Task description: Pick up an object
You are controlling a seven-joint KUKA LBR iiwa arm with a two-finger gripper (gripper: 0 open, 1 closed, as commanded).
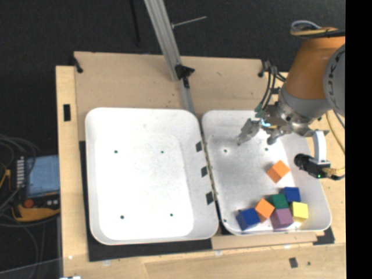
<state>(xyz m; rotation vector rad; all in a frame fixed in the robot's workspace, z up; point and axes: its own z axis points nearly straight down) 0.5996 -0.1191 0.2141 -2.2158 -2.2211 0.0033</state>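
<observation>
Arm over the right bin, jaws spread wide with nothing between them.

The surface point(232, 68) carries a left bin point(142, 173) and a right bin point(232, 161). The arm point(311, 68) hangs over the right bin's far edge, its jaws point(260, 133) above bare floor. One orange cube point(278, 171) sits alone mid-bin; near the bin's front right corner cluster blue point(248, 218), orange point(265, 208), green point(279, 201), purple point(282, 218), yellow point(300, 210) and another blue point(291, 193).

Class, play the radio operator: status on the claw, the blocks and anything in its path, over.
Claw open, holding nothing, above right bin. Lone orange block just below it, untouched. Other blocks clustered at near edge. Nothing in the way.
</observation>
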